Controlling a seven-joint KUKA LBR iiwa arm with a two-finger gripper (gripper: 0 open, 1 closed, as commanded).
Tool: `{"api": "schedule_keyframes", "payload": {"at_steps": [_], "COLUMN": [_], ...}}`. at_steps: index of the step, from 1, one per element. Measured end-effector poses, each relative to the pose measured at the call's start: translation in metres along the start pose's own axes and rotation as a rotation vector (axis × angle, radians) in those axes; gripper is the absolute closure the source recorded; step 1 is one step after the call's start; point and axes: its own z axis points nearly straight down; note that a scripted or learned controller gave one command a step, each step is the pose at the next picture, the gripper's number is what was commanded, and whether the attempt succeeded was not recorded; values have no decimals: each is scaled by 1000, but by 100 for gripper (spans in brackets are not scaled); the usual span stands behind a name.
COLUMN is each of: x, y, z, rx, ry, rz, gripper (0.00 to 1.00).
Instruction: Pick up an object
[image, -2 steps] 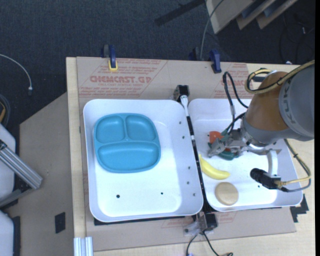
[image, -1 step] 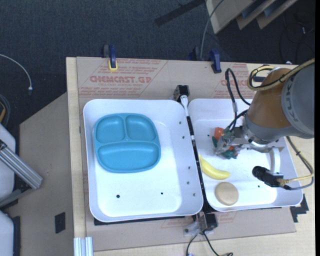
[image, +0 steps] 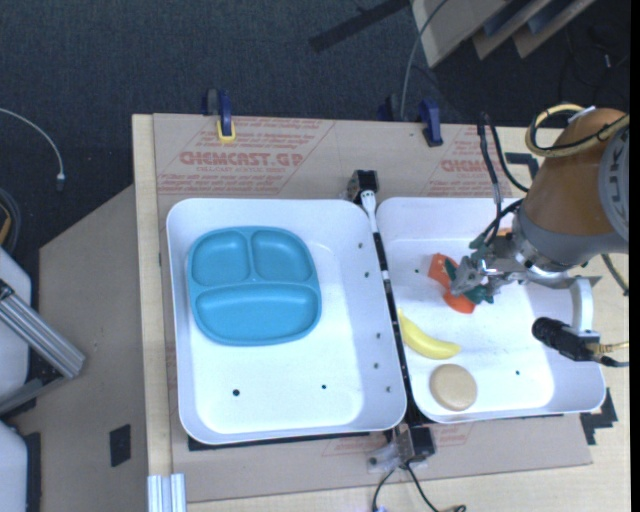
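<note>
The carrot (image: 447, 278), orange-red with a green top, lies at about twelve o'clock in the right bin (image: 530, 390), and the pincer (image: 474, 278) sits right on it; whether it is spread or pinching, I cannot tell. Best to seat low, close squarely, then lift straight, clear of the banana (image: 428, 340) at seven o'clock.
</note>
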Motion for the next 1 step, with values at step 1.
{"api": "schedule_keyframes", "payload": {"at_steps": [1], "x": [-5], "y": [8], "z": [-46], "rx": [-1], "ry": [0], "rz": [-2], "gripper": [100]}}
